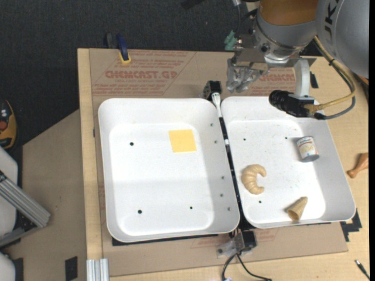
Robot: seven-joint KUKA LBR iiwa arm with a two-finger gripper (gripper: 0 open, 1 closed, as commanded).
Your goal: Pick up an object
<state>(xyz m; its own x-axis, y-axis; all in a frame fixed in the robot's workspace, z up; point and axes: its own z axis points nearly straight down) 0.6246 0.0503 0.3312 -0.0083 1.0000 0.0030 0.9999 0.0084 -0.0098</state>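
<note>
Camera view: the grey arm with an orange band (293, 4) reaches in from the right and ends above the far edge of the bins. Its two-finger metal gripper (239, 82) hangs over the brown cardboard-covered surface (146, 69), just beyond the far rim of the right shallow white bin (334, 174). Nothing is visible between the fingers (whether they are spread or closed cannot be told from this angle).

The right bin contains three objects, well apart from one another. A tan, curved croissant-shaped piece (254, 178) lies near the bin's left wall. A small cylindrical can with a pale blue-and-white label (306, 147) lies on its side near the right wall. A tan cone-shaped piece (297, 208) lies near the front rim, its narrow end pointing toward the front.

The left shallow white bin (117, 174) holds a flat yellow square piece (182, 140), placed toward its far right area.
</note>
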